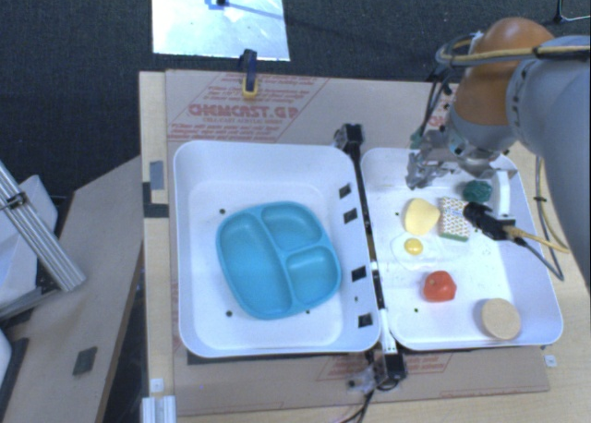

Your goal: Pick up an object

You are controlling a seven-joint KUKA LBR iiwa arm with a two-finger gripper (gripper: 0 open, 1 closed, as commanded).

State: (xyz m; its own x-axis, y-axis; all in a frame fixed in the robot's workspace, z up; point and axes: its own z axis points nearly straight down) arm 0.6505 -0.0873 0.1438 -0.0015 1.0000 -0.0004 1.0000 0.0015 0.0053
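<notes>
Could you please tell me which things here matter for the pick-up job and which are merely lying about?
Part of the job:
- gripper, over the right bin
- yellow block, just below it
- fried egg toy
- red tomato
- tan round disc
- checkered sponge

Just lying about:
- blue divided tray in the left bin
- yellow clamp

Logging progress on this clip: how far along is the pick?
Nothing looks picked yet. The gripper hangs over the far end of the right bin, just above the yellow piece. The fried egg, tomato and round wooden disc lie in the bin. Grasp and lift remain.
</notes>
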